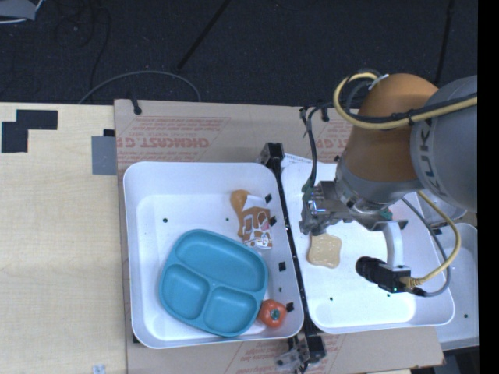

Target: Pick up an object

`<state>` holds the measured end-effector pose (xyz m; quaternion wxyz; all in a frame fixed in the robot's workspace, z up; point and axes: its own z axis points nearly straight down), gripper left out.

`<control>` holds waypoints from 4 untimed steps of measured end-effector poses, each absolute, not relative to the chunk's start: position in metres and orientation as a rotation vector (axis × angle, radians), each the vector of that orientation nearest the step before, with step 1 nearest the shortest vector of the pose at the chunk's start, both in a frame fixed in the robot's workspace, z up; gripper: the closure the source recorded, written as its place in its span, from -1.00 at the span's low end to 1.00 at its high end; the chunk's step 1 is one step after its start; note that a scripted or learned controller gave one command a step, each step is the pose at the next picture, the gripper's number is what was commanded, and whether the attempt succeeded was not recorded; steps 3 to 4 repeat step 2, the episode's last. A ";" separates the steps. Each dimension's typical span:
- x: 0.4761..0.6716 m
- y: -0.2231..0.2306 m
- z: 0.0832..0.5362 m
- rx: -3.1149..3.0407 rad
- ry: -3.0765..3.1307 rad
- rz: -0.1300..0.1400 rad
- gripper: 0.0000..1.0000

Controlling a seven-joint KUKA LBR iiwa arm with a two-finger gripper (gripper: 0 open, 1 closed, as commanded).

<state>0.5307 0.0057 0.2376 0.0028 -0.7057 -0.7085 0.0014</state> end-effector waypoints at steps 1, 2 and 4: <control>0.524 0.058 0.223 -2.212 -2.223 0.005 1.00; 0.521 0.105 0.233 -2.215 -2.224 0.004 1.00; 0.521 0.105 0.233 -2.215 -2.224 0.004 1.00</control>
